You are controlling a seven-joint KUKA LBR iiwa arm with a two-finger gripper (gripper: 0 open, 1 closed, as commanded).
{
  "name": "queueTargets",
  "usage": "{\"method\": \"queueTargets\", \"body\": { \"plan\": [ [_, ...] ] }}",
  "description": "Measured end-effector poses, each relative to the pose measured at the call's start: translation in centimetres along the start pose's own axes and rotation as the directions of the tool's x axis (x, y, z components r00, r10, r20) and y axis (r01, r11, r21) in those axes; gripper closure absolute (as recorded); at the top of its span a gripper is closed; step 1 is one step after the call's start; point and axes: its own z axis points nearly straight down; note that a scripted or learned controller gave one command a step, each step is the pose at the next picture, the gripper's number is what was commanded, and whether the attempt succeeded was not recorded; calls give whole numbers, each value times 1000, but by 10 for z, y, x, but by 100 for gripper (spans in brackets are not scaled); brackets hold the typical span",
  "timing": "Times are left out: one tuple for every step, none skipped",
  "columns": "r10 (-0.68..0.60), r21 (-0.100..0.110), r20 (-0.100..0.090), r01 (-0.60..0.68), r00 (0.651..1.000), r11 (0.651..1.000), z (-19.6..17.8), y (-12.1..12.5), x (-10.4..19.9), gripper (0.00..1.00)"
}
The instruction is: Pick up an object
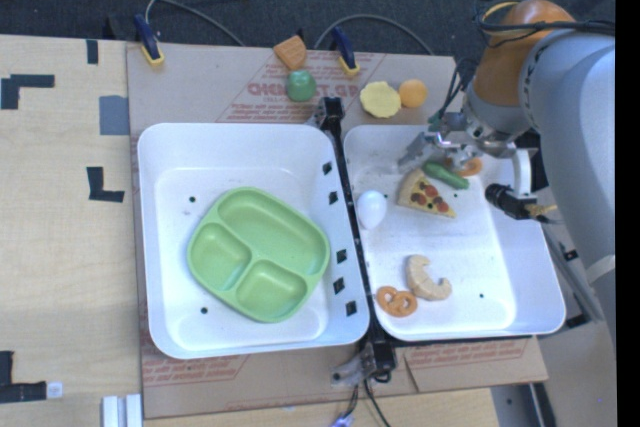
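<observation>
My gripper [432,151] hangs low over the far part of the right bin [520,310], reaching in from the right. Just below it lie a toy pizza slice [428,195] and a green pod [446,176], with a small orange piece [469,167] beside them. I cannot make out whether the gripper touches any of these. Further toys in this bin are a white egg [371,208] by the left wall, a tan croissant shape [428,278] and an orange pretzel [396,300] near the front.
The left bin [165,165] holds a green divided plate [258,255]. Behind the bins on the cardboard sit an orange block [290,51], a green ball [300,85], a yellow lemon [380,99] and an orange fruit [412,93]. Cables run behind.
</observation>
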Motion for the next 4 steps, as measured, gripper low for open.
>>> {"method": "queueTargets", "body": {
  "plan": [
    [1, -4, 4, -1, 1000, 1000, 0, -21, 38, 0],
    [2, -8, 5, -2, 1000, 1000, 0, -44, 54, 0],
    [1, 13, -4, -1, 1000, 1000, 8, -2, 72, 0],
    [3, 12, -3, -3, 1000, 1000, 7, -23, 51, 0]
  ]
}}
